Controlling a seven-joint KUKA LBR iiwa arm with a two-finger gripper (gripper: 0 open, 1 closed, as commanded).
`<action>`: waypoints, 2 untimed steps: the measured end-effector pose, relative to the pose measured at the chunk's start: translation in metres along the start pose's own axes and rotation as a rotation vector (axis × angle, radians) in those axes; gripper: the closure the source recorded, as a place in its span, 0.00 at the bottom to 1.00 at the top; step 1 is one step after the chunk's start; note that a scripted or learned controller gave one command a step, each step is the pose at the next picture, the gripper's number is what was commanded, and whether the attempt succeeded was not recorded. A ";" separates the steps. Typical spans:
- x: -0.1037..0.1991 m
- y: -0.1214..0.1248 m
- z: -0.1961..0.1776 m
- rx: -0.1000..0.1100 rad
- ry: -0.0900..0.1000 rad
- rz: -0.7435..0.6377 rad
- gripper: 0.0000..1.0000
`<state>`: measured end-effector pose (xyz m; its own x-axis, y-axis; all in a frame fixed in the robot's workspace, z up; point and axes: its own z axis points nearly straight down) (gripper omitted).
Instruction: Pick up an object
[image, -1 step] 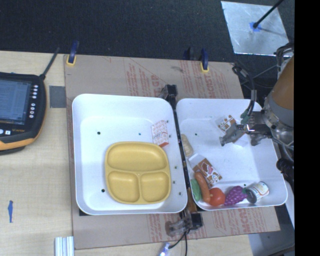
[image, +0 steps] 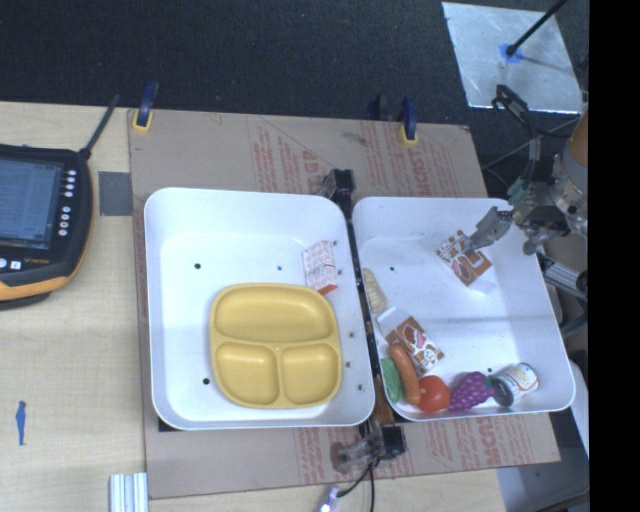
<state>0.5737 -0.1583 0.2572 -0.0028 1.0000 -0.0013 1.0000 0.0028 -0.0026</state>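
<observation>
I see the shallow white left bin (image: 160, 300) holding a yellow three-compartment plastic tray (image: 275, 345), with a small red-and-white packet (image: 319, 266) just behind it. In the shallow white right bin (image: 545, 310), toy food crowds the near-left corner; another red-and-white packet (image: 465, 259) lies toward the back.

— What lies in the right bin (image: 540, 300)?

— Toward twelve o'clock, a small red-and-white packet (image: 464, 259), flat and turned at a slant, apart from the rest. At about nine, against the wall, a pale oblong piece (image: 374, 293). Below it another red-and-white packet (image: 417, 345).

— And at six o'clock?

— A crowd along the near wall: a green piece (image: 389, 384), an orange sausage (image: 403, 366), a red tomato (image: 433, 394), purple grapes (image: 468, 390), and a small can (image: 513, 383) on its side.

— The left bin (image: 170, 300)?

— A yellow three-part tray (image: 276, 344), upright, at centre; a third packet (image: 319, 265) at two o'clock.
</observation>
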 end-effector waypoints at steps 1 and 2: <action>-0.054 0.079 0.076 0.002 -0.001 -0.002 0.00; -0.006 0.057 0.018 -0.001 0.001 -0.001 0.00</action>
<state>0.6305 -0.1639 0.2393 -0.0043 1.0000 0.0002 1.0000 0.0043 -0.0020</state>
